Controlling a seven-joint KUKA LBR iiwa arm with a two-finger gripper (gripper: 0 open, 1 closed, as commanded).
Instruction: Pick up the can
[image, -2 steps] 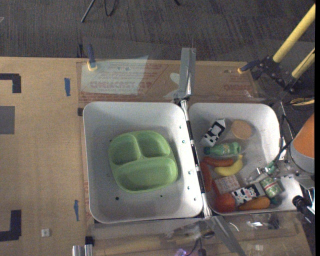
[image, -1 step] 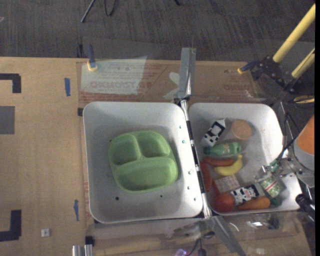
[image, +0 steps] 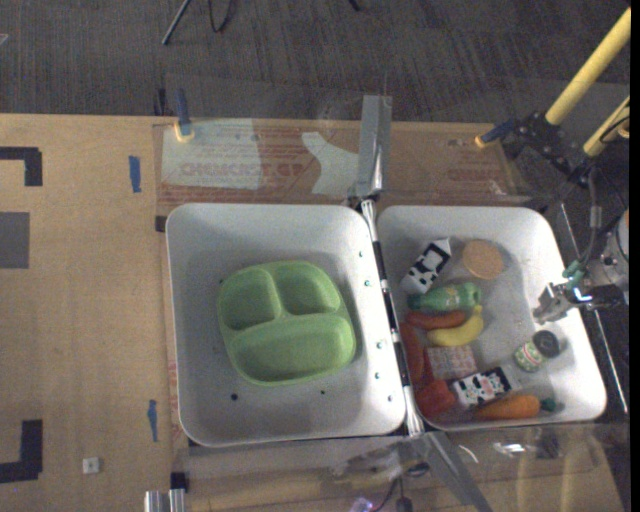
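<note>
Can, small green-labelled metal one, sits just below-left of my fingers, near the right bin's right edge; their spread I cannot tell.

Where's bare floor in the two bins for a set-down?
Left bin: bare floor all around the green tray, widest along its left wall. Right bin: free along the top and the right side above the can. Crowded: its lower left, with banana, cartons and carrot.
</note>
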